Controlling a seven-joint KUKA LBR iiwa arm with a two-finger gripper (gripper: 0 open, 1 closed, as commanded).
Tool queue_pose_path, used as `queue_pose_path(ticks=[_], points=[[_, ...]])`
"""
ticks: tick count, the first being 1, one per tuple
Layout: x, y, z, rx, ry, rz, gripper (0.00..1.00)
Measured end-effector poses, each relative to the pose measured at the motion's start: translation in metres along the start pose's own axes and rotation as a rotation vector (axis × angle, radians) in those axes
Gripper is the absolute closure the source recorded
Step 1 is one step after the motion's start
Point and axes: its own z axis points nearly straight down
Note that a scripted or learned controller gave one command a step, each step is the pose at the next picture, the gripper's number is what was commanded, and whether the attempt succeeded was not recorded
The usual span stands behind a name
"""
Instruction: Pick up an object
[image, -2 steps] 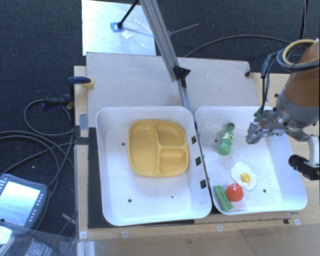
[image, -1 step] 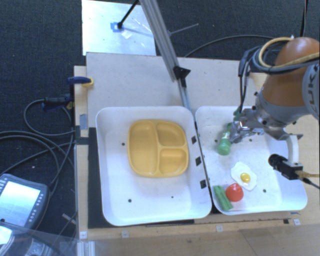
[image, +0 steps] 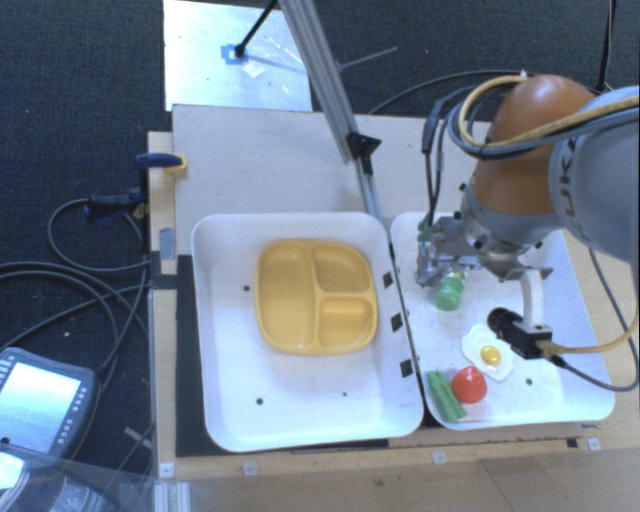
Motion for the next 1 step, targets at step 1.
queue_pose_path(ticks=[1], points=[[0.0534, 0.0214, -0.0042, -0.004, 0.000, 0.000, 1.00]])
